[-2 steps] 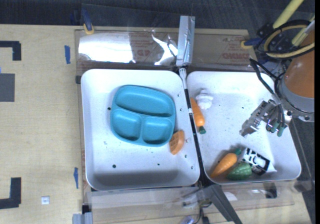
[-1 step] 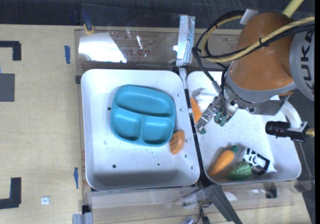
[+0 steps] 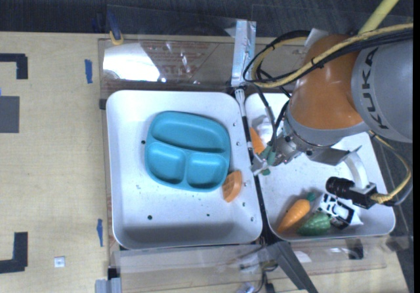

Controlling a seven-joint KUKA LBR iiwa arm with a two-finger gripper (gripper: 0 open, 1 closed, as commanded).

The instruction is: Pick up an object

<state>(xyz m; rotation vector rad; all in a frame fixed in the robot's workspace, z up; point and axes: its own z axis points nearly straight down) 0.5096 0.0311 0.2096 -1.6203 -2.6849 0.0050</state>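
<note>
The left bin (image 3: 125, 174) holds a blue divided plate (image 3: 188, 150) with 3 compartments: 1 long one along its upper side and 2 smaller ones below. The plate's long axis runs from upper left to lower right, slightly tilted against the bin's walls. Just beside the plate's lower right corner lies a small orange piece (image 3: 231, 186), a rounded wedge with a paler cut face, its longer side running roughly up and down, close to the bin's right wall.

At the divider between the 2 bins, an orange-and-white object (image 3: 257, 138) lies partly hidden under the arm; what it is cannot be told. The gripper (image 3: 264, 166) hangs just right of the divider, at the left edge of the right bin (image 3: 377, 216), reaching down and to the left from the orange-banded wrist. Whether its jaws are apart or together cannot be told, and nothing is seen between them.

Lower in the right bin lies a toy carrot (image 3: 294, 214), orange, its long axis slanting from lower left to upper right. A green leafy piece (image 3: 315, 223) touches it, beside a black-and-white object (image 3: 340, 208).
</note>
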